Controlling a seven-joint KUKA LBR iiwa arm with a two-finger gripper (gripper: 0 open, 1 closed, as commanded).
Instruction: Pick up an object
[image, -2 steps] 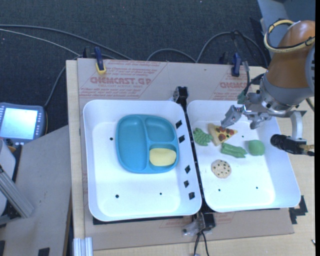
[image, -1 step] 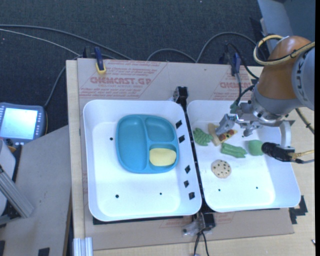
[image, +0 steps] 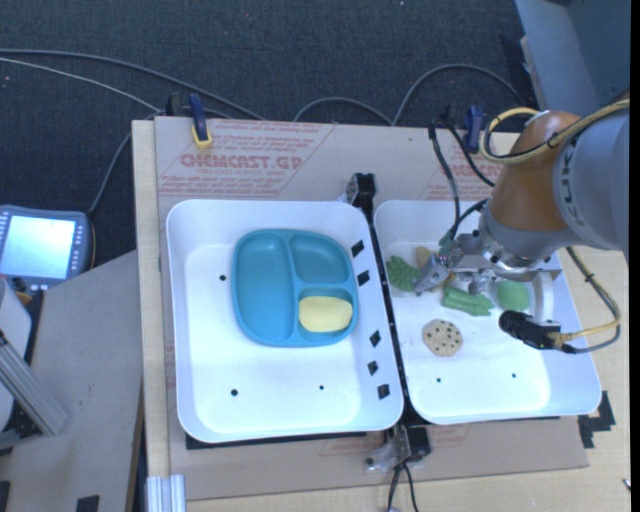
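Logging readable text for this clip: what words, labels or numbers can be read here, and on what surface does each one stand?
"CHEMCAST GP": red print, seen upside down, on the brown paper-covered board under the two white bins.
Finer red lines around it, repeated on the board's right part: too small to read.
Lit screen of the grey handheld pendant at the left edge: too blurred to read.

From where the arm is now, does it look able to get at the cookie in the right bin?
Probably yes: the cookie lies alone on bare bin floor, just below the hand, apart from the green pieces.
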